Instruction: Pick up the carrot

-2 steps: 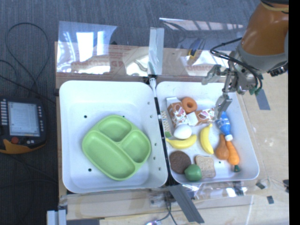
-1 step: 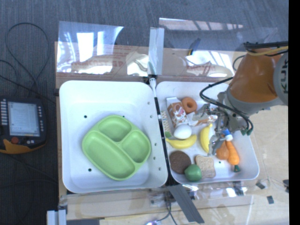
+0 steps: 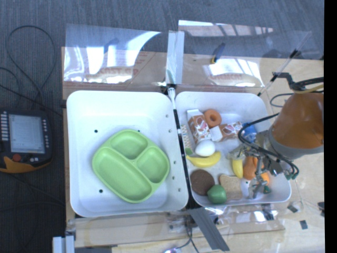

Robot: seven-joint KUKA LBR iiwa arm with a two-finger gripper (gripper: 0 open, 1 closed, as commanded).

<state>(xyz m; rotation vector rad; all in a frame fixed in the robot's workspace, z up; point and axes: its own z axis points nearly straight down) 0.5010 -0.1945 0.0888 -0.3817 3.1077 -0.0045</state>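
Beside crowded food in the right bin (image 3: 274,109), the carrot (image 3: 249,168) should be approached squarely by the hand (image 3: 258,175), whose finger state cannot be told, avoiding the banana (image 3: 204,161).

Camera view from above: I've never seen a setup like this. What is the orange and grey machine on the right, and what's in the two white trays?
This is a single fixed camera looking down at a slant on a bench. The orange and grey shape is a robot arm reaching in from the right; its gripper sits low in the right bin, over an orange carrot. Cables hide whether it holds anything. That bin also has toy food: a banana, egg, donut, bread slice and a green fruit. The left bin holds a green divided plate.
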